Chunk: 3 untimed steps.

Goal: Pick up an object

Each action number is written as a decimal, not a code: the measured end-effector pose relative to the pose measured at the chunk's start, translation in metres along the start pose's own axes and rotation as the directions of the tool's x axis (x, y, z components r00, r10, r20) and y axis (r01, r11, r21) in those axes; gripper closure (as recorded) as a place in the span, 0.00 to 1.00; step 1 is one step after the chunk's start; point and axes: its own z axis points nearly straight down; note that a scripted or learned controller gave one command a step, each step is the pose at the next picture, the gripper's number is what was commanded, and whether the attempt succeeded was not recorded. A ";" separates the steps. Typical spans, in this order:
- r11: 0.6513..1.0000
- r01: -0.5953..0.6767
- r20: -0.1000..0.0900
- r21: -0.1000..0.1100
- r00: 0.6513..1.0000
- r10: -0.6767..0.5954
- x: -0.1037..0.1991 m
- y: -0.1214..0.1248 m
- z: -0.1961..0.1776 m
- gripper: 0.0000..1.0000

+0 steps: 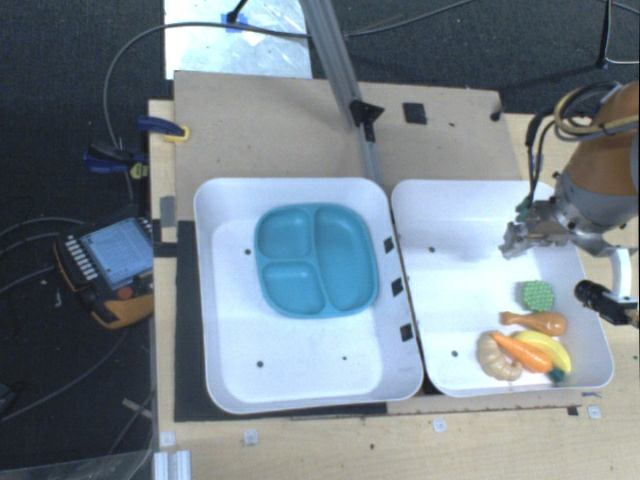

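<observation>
In the right bin (450, 268), several toy foods lie in the near right corner: a green bumpy piece (537, 295), a brown drumstick (536, 321), a yellow banana (547, 349), an orange carrot (523, 352) and a beige piece (494, 358). My gripper (518, 240) hangs over the right bin's far right part, a little behind the green piece. Nothing shows between its fingers.
The left bin (230, 368) bears a blue divided plate (316, 259) in its far half. A grey pole (335, 48) slants across the board behind the bins. A handheld device (108, 258) and cables lie on the floor to the left.
</observation>
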 end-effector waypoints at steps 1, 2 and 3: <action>1.000 0.001 0.000 -0.001 1.000 -0.001 0.007 -0.005 -0.054 1.00; 1.000 0.002 0.000 -0.003 1.000 -0.002 0.014 0.004 -0.112 1.00; 1.000 0.005 -0.003 0.006 1.000 -0.005 0.069 -0.012 -0.098 1.00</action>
